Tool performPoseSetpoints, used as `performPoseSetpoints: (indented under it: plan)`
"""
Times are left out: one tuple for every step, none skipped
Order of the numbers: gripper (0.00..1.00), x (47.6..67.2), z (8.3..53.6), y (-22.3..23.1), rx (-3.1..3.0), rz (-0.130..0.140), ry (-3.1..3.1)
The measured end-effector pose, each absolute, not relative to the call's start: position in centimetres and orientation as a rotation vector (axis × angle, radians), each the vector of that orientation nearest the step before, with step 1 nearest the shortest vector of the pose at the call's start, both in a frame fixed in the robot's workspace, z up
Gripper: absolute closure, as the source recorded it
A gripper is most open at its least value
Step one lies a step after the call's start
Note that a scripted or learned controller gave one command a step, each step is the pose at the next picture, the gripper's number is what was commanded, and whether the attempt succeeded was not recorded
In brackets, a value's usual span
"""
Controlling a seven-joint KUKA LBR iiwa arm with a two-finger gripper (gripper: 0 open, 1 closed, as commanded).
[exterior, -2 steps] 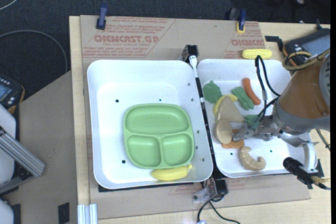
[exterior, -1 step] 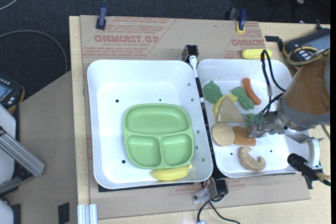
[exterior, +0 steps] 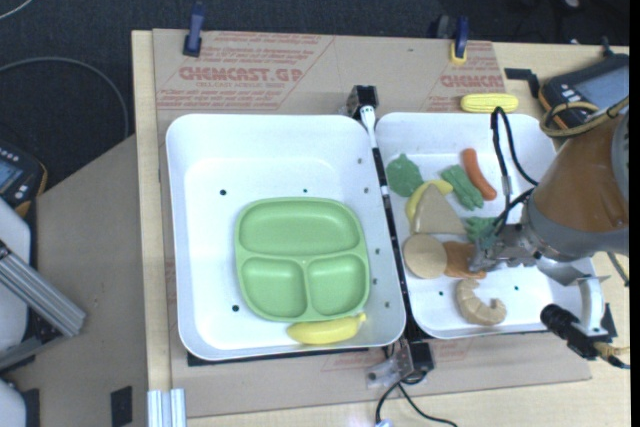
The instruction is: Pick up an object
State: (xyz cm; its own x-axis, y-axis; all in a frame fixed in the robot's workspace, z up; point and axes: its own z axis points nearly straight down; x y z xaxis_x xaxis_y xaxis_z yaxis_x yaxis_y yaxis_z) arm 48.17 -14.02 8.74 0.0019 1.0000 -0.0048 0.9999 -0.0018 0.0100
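- The hand sits low in the right bin, among toy food.
- I cannot tell its grip; maybe nothing is lifted yet.
- A shrimp lies at its six o'clock.

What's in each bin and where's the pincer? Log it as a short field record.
left bin: green divided plate; yellow banana by its near edge
right bin: toy foods, among them a carrot, a green leafy piece, a round tan slice, a shrimp
arm: over right bin
pincer: low among the foods; grasp unclear
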Motion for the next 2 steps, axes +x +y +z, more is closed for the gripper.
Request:
performPoseSetpoints:
  plan:
    - [1.00,50.6,19.1,-6.8,2.205,0.015,2.227]
    - [1.00,50.1,15.8,4.9,2.227,-0.001,2.214]
